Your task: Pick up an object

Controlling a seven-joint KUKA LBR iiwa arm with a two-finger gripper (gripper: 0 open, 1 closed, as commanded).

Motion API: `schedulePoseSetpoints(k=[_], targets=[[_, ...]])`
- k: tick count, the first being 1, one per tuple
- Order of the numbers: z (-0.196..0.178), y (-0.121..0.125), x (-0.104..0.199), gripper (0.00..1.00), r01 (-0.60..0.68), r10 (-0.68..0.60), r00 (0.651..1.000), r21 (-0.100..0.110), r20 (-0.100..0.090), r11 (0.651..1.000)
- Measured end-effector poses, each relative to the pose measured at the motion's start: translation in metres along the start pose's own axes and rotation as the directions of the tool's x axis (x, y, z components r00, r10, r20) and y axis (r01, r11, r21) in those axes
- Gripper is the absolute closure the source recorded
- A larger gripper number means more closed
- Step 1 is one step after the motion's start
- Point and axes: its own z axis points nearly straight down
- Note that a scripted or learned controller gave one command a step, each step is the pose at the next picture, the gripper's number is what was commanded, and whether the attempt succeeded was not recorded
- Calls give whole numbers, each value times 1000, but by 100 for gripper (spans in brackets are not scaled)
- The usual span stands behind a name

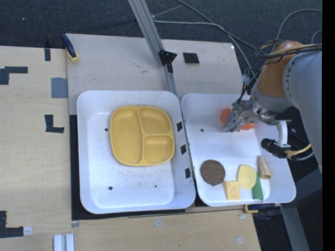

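In the right bin (pixel 209 109), the fingers (pixel 236 123) sit over an orange object (pixel 226 115); their grip is perhaps unclear.

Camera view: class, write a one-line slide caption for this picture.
The gripper is low over an orange item in the right bin; a yellow divided plate lies in the left bin.

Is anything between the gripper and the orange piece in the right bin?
Nothing visible does. The gripper is right at the orange piece near the back of the right bin. The brown disc and the yellow pieces lie apart, toward the front.
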Motion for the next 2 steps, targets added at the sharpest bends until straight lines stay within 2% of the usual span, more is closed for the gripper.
schedulePoseSetpoints(k=[1, 2], targets=[[-45, 7, 4, 100, -2, 2, 1000, 1, -4, 1000], [-99, 0, -2, 100, -4, 4, 1000, 0, -3, 1000]])
